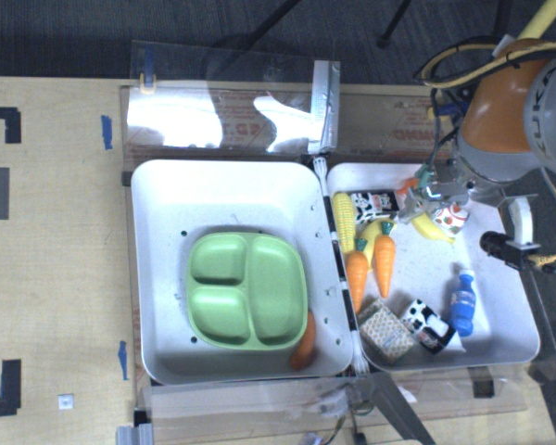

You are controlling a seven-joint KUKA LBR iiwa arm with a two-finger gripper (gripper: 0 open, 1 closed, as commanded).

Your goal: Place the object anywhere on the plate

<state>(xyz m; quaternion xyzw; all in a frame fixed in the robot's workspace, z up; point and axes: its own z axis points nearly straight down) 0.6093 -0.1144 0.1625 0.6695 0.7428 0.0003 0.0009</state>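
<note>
Arm: enters upper right of frame, wrist angled down-left. Claw (433,196): over right bin's (510,341) upper part, beside banana (433,226); finger state cannot be told. Plate (248,288): green, left bin (157,248).

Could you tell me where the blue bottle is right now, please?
The blue bottle lies in the right bin, near its right side, just right of the black-and-white toy.

Two white bins are sitting side by side: the left bin (157,276) and the right bin (510,327). One green divided plate (247,288) is lying in the left one. Two carrots (356,276) (385,262), one ear of corn (343,221), one banana (431,226), one blue bottle (462,302) and one black-and-white cow toy (428,324) are lying in the right one.
</note>
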